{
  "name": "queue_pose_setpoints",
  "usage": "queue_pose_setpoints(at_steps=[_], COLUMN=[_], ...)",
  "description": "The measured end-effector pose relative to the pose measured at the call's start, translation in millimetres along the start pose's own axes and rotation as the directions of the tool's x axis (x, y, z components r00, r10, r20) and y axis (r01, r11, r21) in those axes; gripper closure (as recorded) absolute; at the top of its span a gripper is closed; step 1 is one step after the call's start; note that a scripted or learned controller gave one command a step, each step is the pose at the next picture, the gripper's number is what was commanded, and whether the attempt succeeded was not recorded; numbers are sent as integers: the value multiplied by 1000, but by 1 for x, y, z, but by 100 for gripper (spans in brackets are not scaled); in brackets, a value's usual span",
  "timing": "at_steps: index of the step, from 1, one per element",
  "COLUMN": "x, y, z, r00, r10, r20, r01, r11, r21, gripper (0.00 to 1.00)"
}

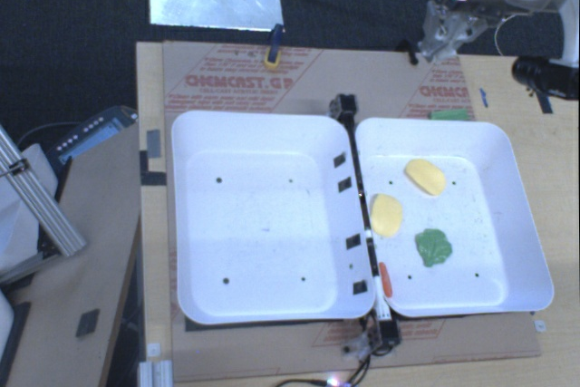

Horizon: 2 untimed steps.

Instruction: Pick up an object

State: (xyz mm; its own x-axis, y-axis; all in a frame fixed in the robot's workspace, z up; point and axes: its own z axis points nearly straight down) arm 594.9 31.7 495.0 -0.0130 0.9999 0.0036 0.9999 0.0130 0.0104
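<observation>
Red "CHEMCAST" print on cardboard sheet, hand above bench, grip state unclear

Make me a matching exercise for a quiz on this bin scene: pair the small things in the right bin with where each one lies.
Things:
1. oval yellow piece
2. rounder yellow piece
3. green piece
4. thin orange piece

Places:
A. against the divider at the near edge of the right bin
B. toward the bin's far side, nearest the gripper
C. close to the divider, midway along it
D. near the bin's middle, toward its front

Pairs: 1-B, 2-C, 3-D, 4-A
</observation>
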Motion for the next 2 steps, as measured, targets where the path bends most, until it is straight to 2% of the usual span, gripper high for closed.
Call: queue_pose_setpoints(at_steps=[1,2], x=[42,-84], y=[-35,33], z=[-44,-39], r00=[1000,1000], r10=[3,22], r20=[1,8], r01=[-3,-22], r11=[1000,1000], r21=[3,6], gripper=[100,100])
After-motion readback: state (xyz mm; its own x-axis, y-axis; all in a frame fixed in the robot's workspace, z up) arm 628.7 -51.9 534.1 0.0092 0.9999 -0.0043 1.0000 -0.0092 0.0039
